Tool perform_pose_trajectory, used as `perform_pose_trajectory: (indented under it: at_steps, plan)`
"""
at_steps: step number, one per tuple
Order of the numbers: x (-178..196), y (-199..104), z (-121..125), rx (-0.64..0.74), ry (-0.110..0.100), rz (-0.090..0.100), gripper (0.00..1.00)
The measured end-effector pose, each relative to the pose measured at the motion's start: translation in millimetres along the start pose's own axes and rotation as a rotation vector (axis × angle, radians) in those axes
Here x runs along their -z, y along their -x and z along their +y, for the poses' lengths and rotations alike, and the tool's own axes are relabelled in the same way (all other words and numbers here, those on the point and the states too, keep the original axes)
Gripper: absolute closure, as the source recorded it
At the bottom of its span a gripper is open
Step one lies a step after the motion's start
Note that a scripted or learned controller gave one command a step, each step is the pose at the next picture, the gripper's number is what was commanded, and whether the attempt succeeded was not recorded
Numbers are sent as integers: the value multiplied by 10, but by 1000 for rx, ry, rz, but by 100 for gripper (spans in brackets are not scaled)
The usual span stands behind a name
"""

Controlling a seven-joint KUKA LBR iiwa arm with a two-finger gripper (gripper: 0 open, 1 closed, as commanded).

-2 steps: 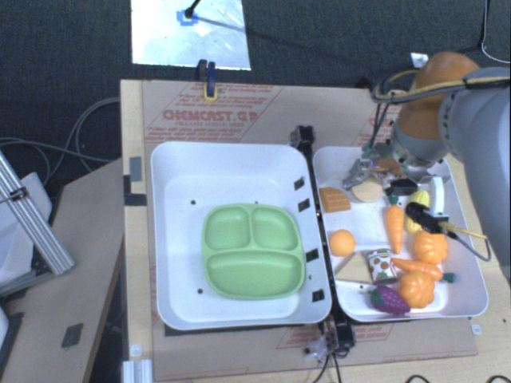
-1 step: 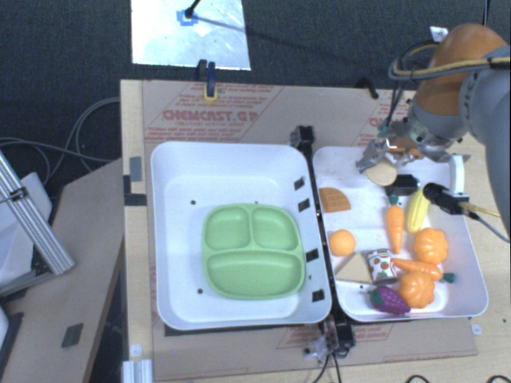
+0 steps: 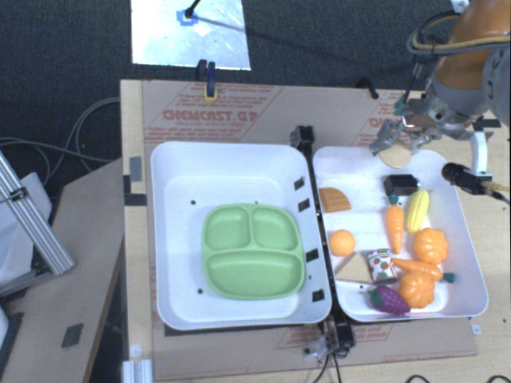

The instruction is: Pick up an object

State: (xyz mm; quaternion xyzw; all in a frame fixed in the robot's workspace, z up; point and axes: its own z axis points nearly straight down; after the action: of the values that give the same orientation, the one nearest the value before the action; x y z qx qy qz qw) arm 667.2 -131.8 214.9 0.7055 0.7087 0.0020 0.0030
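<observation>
Bench, upper right of frame: the gripper [image 3: 397, 136] is hanging over the far rim of the right bin [image 3: 463, 214], just above a pale round flat piece [image 3: 394, 157]. Whether that piece is touching the tool is hard to make out, and I cannot tell how the tool's grip stands. The grey arm [image 3: 471, 46] with its orange band is being cut off by the frame's right edge.

Right bin, smooth white plastic, shallow, rounded corners, holding small toy foods:
- 1 black block [image 3: 400, 184], top centre.
- 1 brown wedge like bread [image 3: 334, 200], at the left wall.
- 1 orange ball [image 3: 342, 242], below the wedge.
- 1 carrot [image 3: 395, 227] lying lengthwise beside 1 yellow corn cob [image 3: 417, 210].
- 2 ribbed orange pumpkins, 1 at centre right [image 3: 430, 245], 1 lower [image 3: 416, 289].
- 1 small printed carton [image 3: 382, 265], label too small to read.
- 1 purple grape bunch [image 3: 387, 299], at the near wall.

Left bin [image 3: 184, 182], same white plastic, is bearing 1 glossy green tray with 3 compartments [image 3: 254, 251].

Both bins are sitting on printed cardboard [image 3: 239, 110]. Upper left: 1 crinkled silver sheet [image 3: 190, 22].
</observation>
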Motion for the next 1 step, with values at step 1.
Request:
perform_pose_trajectory:
  at_steps: [1]
  plan:
    - [88, -2, 11, 0, -6, 1, 100]
